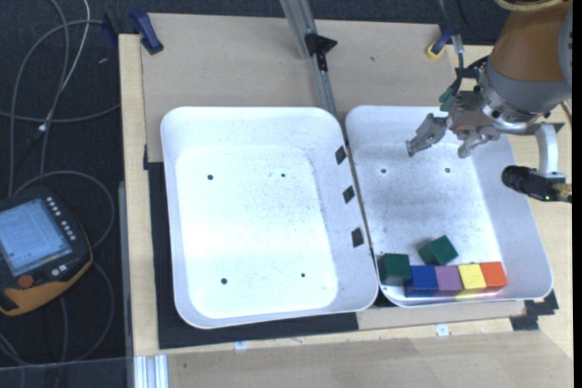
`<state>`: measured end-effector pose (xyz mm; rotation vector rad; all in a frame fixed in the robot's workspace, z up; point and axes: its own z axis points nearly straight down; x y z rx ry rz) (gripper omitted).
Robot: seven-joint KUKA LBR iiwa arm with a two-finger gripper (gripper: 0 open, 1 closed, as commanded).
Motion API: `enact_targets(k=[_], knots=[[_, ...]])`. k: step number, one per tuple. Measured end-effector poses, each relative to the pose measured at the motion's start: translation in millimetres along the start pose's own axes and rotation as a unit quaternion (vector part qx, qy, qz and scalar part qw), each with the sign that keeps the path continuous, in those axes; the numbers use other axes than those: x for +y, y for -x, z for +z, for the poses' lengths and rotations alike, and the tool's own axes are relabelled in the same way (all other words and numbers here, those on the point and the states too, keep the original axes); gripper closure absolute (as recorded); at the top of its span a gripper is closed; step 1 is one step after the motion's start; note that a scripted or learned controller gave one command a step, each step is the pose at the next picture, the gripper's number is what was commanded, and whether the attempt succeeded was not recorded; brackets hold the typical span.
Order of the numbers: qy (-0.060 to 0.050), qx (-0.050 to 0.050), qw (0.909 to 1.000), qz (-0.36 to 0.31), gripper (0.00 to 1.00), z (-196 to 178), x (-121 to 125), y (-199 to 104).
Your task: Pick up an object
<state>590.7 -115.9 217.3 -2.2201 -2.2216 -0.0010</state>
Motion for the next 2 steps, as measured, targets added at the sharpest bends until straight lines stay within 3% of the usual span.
enact_targets(k=[1,2], knots=[[-0.001,-0.002,1.0,0.005,0.0,2,-42,84],[-0.004,0.002,1.0,0.0,0.0,110,-34,59]])
